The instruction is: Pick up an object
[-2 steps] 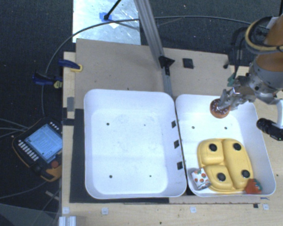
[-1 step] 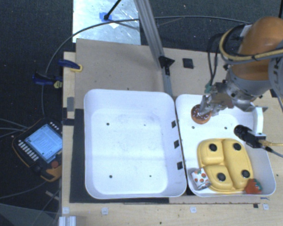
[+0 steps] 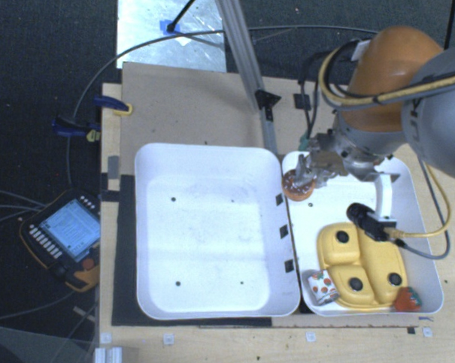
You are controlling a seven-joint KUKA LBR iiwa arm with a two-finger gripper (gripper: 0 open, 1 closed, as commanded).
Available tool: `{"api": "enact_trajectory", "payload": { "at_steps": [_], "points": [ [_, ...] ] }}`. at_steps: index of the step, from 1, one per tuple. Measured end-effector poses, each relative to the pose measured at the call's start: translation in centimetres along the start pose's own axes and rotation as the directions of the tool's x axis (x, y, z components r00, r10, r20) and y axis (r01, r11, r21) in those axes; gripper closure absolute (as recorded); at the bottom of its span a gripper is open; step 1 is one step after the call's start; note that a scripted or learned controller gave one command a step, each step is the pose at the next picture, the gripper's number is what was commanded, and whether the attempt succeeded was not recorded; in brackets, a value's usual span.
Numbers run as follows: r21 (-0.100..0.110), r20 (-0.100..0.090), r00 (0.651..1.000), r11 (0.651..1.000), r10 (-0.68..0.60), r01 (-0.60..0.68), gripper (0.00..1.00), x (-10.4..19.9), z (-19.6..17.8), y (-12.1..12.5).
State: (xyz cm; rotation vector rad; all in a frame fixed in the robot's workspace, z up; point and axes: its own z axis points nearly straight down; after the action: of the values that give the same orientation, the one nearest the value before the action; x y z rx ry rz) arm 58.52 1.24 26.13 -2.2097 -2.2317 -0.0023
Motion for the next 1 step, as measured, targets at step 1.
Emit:
{"api": "enact_trajectory", "payload": {
  "at_steps": [1],
  "points": [
    [0.001, 0.0, 1.0, 1.0, 0.001, -0.001, 1.0, 4.07, 1.66, -0.45]
  ]
}}
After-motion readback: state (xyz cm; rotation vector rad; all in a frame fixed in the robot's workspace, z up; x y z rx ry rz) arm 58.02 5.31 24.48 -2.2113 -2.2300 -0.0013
